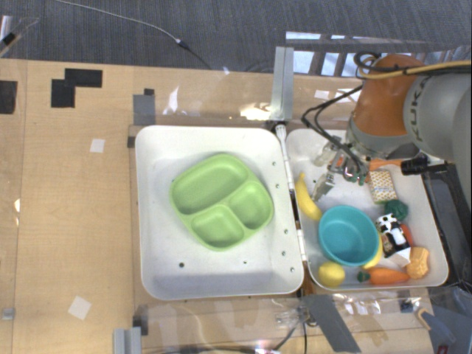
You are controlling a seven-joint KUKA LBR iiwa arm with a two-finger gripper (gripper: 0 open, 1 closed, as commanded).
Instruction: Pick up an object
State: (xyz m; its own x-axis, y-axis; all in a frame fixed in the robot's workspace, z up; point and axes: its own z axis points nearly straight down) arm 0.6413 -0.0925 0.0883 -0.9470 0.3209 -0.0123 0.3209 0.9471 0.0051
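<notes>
I'd go for the banana (307, 200), lying at nine o'clock in the right bin (436, 270), just left of the teal bowl (349, 234). It looks light, smooth and curved, so grip mid-body across its width. My gripper (330, 177) hangs near its one o'clock, fingers slightly parted, holding nothing.

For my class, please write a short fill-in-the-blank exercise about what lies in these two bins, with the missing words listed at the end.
1. The green divided plate lies in the ____ bin.
2. The bowl in the right bin is coloured ____.
3. The banana lies between the bowl and the bin's ____ wall.

Missing words: left; blue; left
</notes>
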